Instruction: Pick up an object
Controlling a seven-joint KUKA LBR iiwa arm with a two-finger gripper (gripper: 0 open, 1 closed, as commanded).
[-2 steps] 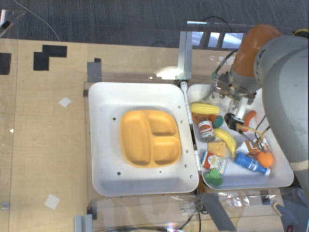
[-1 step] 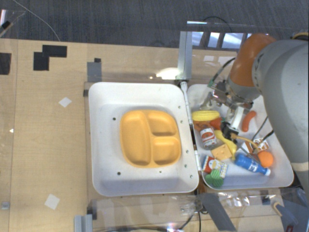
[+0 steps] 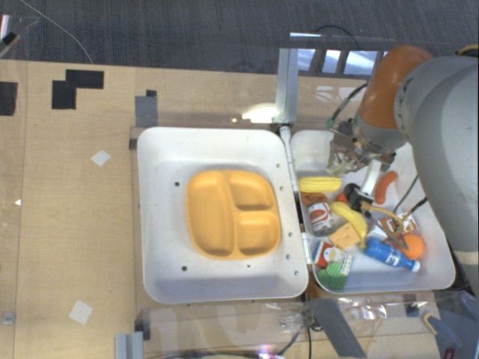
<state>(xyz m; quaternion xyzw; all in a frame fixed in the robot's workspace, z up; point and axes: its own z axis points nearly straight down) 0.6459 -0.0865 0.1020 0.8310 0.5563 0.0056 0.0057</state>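
Jaws state unclear, blurred and half hidden above the corn cob.

Both white bins look like smooth, slightly glossy plastic; inside the left one, the yellow divided tray is matt plastic. The bench looks like pale wood.

The grey arm reached in from the right, its orange band bent downward above the wrist, the pincer pointing down at the right side of the frame.
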